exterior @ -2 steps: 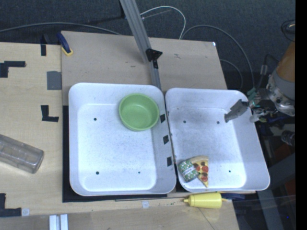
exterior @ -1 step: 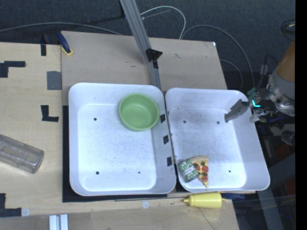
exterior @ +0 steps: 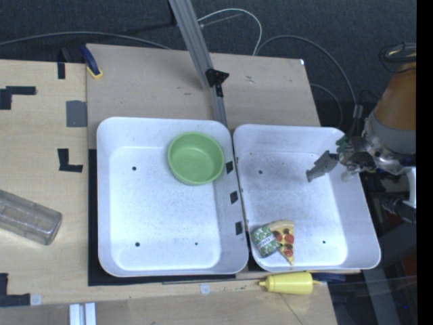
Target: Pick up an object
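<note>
Yellow squeeze bottle (exterior: 287,283) below bins; smooth round green bowl (exterior: 195,158); hand (exterior: 323,166) grip unreadable.

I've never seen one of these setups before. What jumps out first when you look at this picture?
The green bowl stands out most, sitting near the top right corner of the left bin. Next comes the toy pizza slice lying at the front of the right bin, with a yellow bottle on the bench just outside that bin's front edge. The robot's pincer reaches over the right bin from the right.
</note>
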### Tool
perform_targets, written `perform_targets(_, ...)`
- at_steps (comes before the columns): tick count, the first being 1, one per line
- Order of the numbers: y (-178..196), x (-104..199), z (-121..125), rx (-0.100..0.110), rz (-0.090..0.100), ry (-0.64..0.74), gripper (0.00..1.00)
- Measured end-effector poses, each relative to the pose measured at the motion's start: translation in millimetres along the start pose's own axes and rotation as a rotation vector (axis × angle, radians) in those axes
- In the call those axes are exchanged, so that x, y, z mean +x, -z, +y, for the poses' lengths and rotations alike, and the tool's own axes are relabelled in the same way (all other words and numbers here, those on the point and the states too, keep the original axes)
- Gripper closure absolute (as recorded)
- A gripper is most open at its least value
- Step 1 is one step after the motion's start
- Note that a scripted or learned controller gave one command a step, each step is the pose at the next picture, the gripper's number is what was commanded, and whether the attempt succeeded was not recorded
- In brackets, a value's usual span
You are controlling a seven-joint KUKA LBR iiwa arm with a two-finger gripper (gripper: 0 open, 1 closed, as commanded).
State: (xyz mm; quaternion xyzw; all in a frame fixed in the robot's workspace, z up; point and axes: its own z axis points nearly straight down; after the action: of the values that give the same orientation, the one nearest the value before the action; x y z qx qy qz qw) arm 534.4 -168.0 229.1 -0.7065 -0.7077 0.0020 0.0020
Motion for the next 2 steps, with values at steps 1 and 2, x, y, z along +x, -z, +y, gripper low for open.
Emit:
perform_targets(1, -65, 2, -2, 0.003, 0.001, 0.0, 0.0)
perform_targets(2, -130, 5, -3, 0.003, 0.002, 0.0, 0.0)
